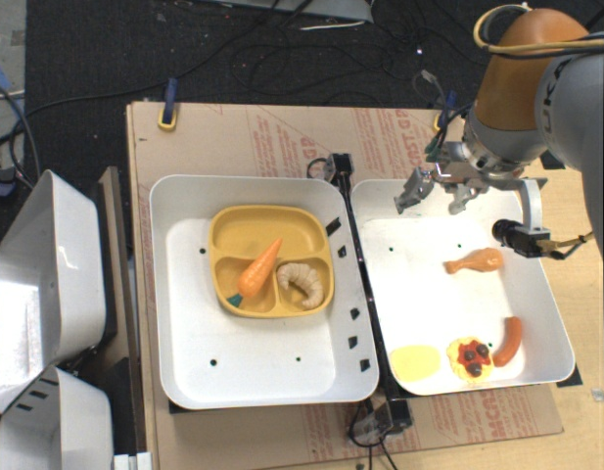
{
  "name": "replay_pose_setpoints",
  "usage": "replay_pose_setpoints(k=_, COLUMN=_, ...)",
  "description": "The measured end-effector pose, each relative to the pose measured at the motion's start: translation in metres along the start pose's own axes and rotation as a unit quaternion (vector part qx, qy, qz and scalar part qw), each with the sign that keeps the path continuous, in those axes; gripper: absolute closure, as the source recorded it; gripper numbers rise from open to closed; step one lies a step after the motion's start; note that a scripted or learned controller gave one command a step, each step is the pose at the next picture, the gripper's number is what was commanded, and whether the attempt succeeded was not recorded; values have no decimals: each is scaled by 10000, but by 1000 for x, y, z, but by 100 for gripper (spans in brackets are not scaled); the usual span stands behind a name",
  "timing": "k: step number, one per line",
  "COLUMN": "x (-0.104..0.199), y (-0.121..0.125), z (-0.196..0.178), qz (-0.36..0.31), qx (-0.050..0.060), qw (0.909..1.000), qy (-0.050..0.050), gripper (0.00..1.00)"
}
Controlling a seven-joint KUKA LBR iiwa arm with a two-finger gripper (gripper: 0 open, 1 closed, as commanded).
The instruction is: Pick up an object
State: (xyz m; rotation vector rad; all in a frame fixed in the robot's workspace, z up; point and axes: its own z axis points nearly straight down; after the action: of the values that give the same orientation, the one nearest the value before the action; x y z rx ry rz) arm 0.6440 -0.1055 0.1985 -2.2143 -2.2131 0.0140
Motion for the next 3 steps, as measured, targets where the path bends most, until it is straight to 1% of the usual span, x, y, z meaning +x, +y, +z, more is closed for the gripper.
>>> replay_pose_setpoints(k=1, x=0, y=3, z=-9, qz=-10, qx=-71, qw=10000, qy=-8, gripper=0)
replay_pose_setpoints(k=2, x=-6, y=10, z=49, qz=1, qx=-52, qw=10000, qy=-10, gripper=0)
replay_pose_setpoints(k=3, x=-6, y=10, z=102, qz=0, qx=-58, qw=10000, qy=-9, gripper=0)
